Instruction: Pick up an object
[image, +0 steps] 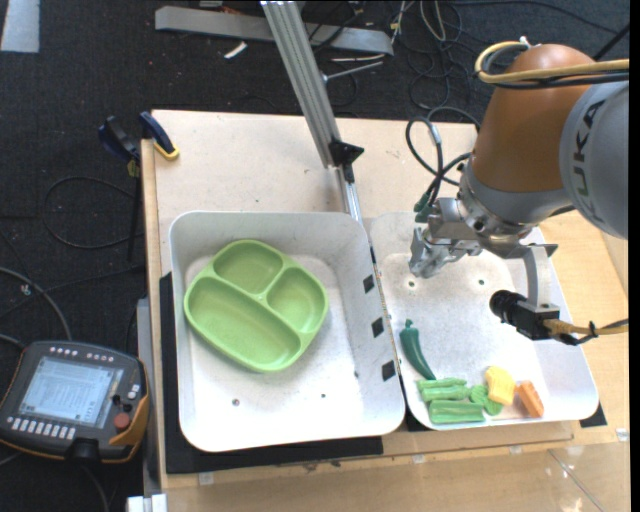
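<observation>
Your hand (428, 258) hangs over the far part of the right bin (560, 345), close to its left wall, and you are at the approach step: nothing is between its tips, and you cannot tell from here whether they stand apart or together. The things to pick lie along the near edge of that bin: a dark green pepper (413, 347), pale green beans (450, 395), a yellow piece (499, 385) and an orange piece (530, 399). Next you likely need to travel nearward and descend. The pepper sits just beside the left wall; the bin's middle gives open room. The green divided plate (256, 304) rests in the left bin (200, 400).
</observation>
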